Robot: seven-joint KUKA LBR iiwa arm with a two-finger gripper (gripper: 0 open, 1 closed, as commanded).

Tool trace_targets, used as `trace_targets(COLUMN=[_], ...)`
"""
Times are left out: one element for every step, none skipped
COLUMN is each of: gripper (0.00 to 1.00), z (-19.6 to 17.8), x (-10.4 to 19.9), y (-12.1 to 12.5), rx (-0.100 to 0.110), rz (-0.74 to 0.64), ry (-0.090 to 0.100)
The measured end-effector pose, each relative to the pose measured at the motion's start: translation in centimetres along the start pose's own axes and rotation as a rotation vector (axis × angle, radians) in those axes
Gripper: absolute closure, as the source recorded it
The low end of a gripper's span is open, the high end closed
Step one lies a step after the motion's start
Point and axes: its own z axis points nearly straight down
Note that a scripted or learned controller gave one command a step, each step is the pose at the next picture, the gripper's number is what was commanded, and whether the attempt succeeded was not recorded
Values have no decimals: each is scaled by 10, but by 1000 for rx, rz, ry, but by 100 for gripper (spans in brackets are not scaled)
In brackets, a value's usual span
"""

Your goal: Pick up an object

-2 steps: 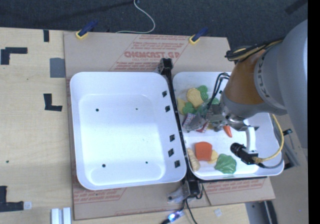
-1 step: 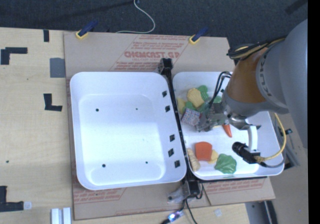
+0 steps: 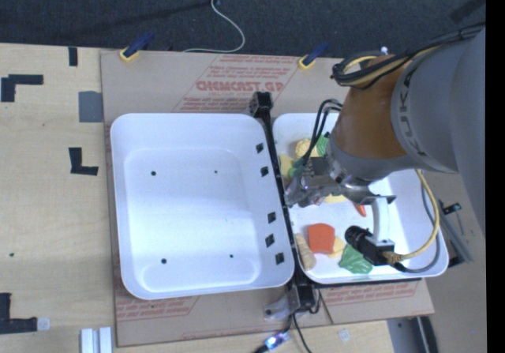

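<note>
My gripper [image 3: 304, 188] is down inside the right bin [image 3: 410, 185], close to its left wall. Several small objects lie around it. A yellow piece [image 3: 304, 146] with a green bit [image 3: 297, 160] beside it sits just beyond the gripper. An orange-red block [image 3: 320, 238] lies in front of it, with a tan cylinder [image 3: 304, 251] at the block's left and a green object [image 3: 355, 261] at its right. A small red piece [image 3: 360, 208] peeks out under the wrist. The arm's body hides the bin's middle and back.
The left bin [image 3: 189, 201] stands beside the right one, with a black divider strip [image 3: 272, 185] between them. Both rest on a cardboard sheet [image 3: 229, 83]. A black cable connector [image 3: 367, 242] hangs over the right bin's front.
</note>
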Motion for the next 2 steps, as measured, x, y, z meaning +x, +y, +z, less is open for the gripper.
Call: trace_targets(gripper=[100, 100], z=[-94, -167], x=[89, 180], y=[97, 128], rx=[-11, -5], rz=[-3, -2], ry=[-2, 0])
